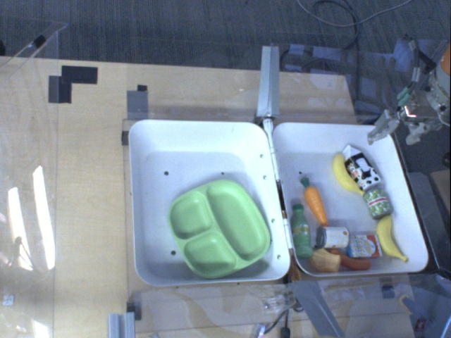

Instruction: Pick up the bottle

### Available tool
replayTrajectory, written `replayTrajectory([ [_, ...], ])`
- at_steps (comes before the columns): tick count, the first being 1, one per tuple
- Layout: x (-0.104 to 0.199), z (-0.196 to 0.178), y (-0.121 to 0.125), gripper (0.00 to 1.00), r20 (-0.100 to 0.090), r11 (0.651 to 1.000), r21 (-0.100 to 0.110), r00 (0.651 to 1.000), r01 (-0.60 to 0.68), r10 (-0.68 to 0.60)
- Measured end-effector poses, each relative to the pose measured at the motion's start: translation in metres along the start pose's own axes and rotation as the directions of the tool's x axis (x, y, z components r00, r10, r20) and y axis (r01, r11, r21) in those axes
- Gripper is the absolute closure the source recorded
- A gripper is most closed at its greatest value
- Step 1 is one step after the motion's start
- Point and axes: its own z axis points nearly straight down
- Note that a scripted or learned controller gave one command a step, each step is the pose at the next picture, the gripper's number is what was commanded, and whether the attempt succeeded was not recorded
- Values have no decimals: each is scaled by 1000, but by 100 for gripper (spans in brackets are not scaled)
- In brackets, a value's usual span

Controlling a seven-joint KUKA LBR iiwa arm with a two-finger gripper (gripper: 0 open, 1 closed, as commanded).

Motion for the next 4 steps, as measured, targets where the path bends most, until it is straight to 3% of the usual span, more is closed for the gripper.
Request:
replayTrajectory([
  [1,2,156,-45,0,0,993,-4,993,-121,121],
  [2,75,176,-112,0,-2,999,1,999,44,-44],
  [3,96,184,-118,0,5,1000,-19,1000,10,-10],
  [4,88,184,-118,0,-6,994,-14,994,-107,107],
])
